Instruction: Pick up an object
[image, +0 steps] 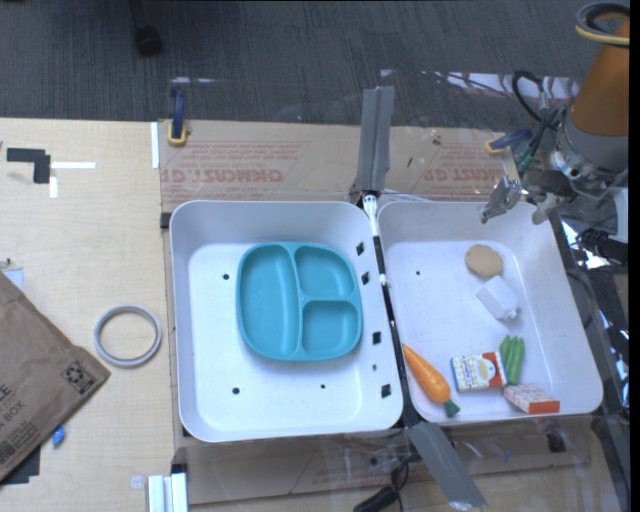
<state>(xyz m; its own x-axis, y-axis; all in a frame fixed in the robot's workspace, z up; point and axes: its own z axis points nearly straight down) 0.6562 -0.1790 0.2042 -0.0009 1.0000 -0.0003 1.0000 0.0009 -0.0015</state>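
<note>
The right bin (560, 300) holds several small items: a tan round piece (484, 261), a white block (498, 298), an orange carrot (427, 373), green pods (512, 358), a small red and white carton (474, 372) and a flat orange and white box (531, 400). A teal divided plate (300, 300) lies in the left bin (200, 380). My gripper (521, 203) hangs over the far right corner of the right bin, above and to the right of the tan piece. Its fingers are spread apart with nothing between them.
A grey divider post (375, 130) rises between the bins at the back. A tape ring (127, 334) and a brown cardboard box (40, 370) lie on the bench to the left. Cables (540, 95) trail behind the arm at the upper right.
</note>
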